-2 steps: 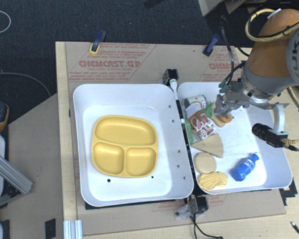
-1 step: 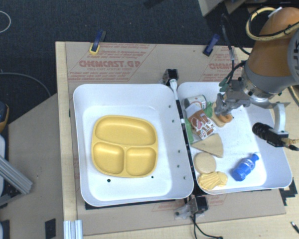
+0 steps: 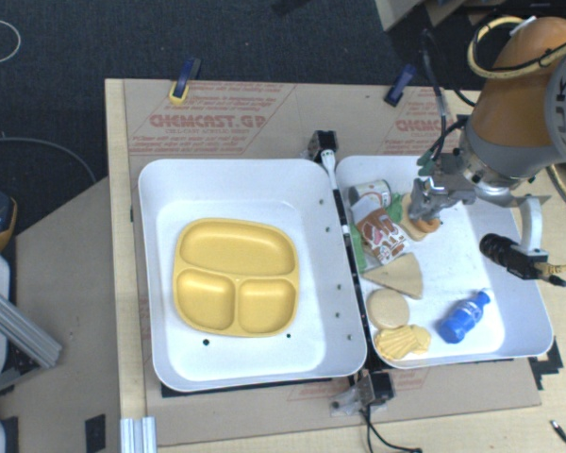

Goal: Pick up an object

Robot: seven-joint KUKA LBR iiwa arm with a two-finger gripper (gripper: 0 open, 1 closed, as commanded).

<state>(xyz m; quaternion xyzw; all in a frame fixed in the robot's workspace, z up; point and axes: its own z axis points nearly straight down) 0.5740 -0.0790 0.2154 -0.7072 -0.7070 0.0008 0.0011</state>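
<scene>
Yellow chip pile [image 3: 403,342]: lies in the right bin [image 3: 509,333], close to the front edge of the bench [image 3: 255,111], by the bin's front left corner.
Round cracker [image 3: 390,308]: sits just behind the chip pile.
Triangle bread slice [image 3: 401,276]: lies just behind the cracker, along the bin's left side.
Blue bottle [image 3: 463,317]: lies on its side, near the front of the right bin, to the right of the chip pile.
Brown and white packet [image 3: 382,237]: lies in the middle left of the right bin, with green under it.
Small can [image 3: 370,195]: rests near the back left corner of the right bin.
Left bin [image 3: 160,253]: holds a yellow tray [image 3: 234,276] with three parts.
Gripper [image 3: 427,203]: hangs low over the back of the right bin, right above a small orange thing [image 3: 422,225].
Jaws: I cannot tell if they are closed or apart, or if they grab anything.
Arm [image 3: 519,92]: comes in over the back right corner of the bench.
</scene>
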